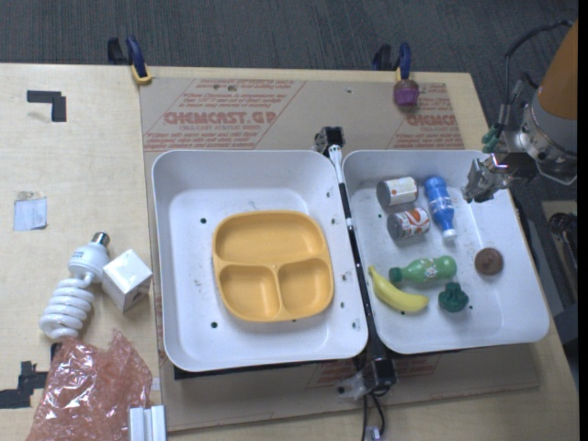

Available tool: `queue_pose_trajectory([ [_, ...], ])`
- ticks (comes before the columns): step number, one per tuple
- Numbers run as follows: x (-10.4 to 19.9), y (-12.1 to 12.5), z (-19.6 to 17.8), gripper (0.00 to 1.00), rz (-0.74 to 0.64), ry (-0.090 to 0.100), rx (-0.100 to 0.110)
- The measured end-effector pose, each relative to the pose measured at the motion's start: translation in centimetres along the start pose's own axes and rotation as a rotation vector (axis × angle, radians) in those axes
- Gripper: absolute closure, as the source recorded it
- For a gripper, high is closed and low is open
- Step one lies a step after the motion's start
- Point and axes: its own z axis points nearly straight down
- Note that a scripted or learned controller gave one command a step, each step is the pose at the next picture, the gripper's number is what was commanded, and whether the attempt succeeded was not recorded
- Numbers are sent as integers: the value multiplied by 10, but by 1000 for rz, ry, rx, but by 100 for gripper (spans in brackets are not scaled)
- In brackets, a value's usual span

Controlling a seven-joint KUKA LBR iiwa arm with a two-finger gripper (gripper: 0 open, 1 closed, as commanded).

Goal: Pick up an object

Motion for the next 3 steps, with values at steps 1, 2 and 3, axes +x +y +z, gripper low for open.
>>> queue_pose_trajectory([
  [1, -1, -79, 154, 0, 2, 1, 0],
  [2, 29, -81, 187, 0, 1, 2, 0],
  [3, 29, -80, 177, 100, 4, 1, -2],
])
